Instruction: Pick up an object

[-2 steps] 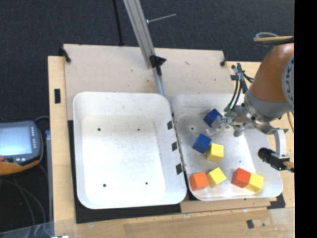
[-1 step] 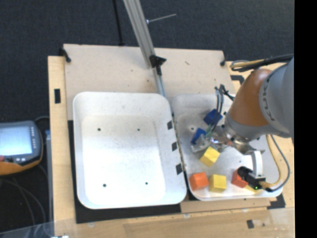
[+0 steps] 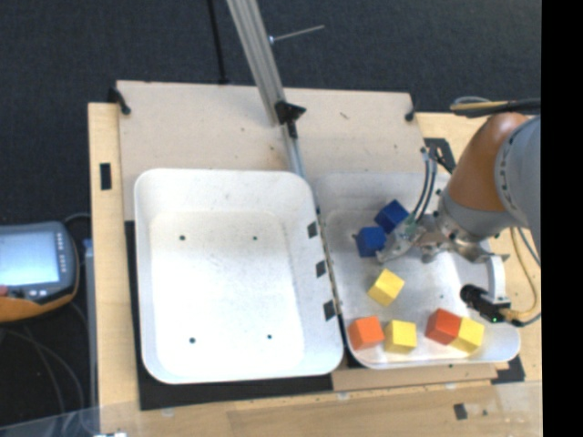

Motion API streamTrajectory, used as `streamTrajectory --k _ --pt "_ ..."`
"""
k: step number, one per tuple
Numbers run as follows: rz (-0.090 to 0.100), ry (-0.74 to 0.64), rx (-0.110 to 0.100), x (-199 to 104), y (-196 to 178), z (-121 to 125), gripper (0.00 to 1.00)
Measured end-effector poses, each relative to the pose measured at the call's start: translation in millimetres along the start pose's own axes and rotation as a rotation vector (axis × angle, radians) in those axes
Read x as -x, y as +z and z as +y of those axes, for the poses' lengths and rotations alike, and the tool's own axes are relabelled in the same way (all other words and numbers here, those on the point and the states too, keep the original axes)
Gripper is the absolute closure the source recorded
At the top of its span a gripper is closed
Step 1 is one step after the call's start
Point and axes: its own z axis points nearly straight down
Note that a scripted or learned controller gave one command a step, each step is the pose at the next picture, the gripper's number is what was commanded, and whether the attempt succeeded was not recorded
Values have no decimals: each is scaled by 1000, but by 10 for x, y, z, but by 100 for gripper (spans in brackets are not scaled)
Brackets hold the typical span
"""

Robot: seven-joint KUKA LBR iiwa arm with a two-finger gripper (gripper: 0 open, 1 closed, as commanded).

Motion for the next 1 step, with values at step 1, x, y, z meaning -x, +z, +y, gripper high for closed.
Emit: streamTrajectory --k 1 --pt "0 -5 -2 -24 -9 -6 0"
